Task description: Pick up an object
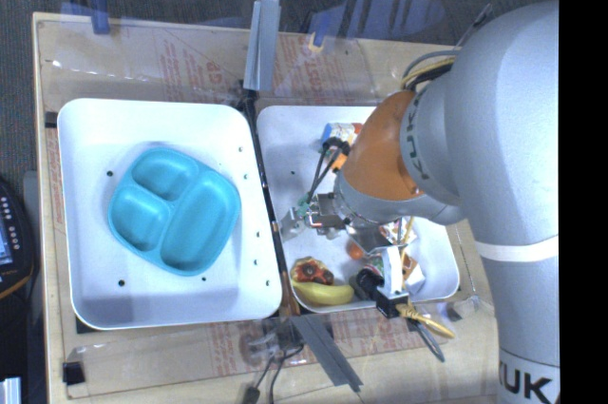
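My gripper (325,220) is low inside the right bin (275,164), below the orange band of the arm, whose wrist covers much of the bin. A yellow banana (323,295) lies at the bin's front edge, just in front of the gripper. A red and yellow toy food piece (312,272) rests against the banana. A small orange item (354,250) and a red and white packet (407,261) show beside the wrist. A blue and orange item (337,134) sits near the bin's far wall. Nothing shows in the gripper's grasp.
The left bin (85,136) holds a blue divided plate (174,209) in its middle. A grey upright post (261,41) stands behind the wall between the two bins. The arm's big grey body fills the right side.
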Motion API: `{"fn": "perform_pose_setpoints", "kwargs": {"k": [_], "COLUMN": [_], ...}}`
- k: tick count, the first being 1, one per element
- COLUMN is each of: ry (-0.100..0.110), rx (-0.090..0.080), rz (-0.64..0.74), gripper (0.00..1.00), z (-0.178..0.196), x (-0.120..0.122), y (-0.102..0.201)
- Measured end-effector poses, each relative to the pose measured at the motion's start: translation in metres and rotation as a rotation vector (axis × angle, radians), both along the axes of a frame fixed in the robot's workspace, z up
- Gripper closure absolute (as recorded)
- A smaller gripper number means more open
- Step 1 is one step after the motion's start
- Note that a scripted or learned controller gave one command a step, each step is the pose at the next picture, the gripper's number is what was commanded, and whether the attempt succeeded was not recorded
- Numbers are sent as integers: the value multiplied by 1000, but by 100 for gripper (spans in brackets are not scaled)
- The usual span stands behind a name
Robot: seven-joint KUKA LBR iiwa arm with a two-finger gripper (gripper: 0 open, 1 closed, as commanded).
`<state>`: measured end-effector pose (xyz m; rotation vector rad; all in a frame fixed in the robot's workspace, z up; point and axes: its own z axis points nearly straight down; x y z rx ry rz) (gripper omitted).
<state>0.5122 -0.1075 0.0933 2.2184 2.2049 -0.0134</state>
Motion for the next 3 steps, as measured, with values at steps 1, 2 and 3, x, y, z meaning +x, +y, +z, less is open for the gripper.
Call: {"fn": "perform_pose_setpoints", "kwargs": {"k": [1, 2, 3], "ry": [-15, -17, -5], "rx": [-5, -6, -4], "rz": [-1, -2, -4], "gripper": [0, 0, 0], "z": [3, 4, 2], "x": [-15, -18, -13], "y": [2, 3, 2]}}
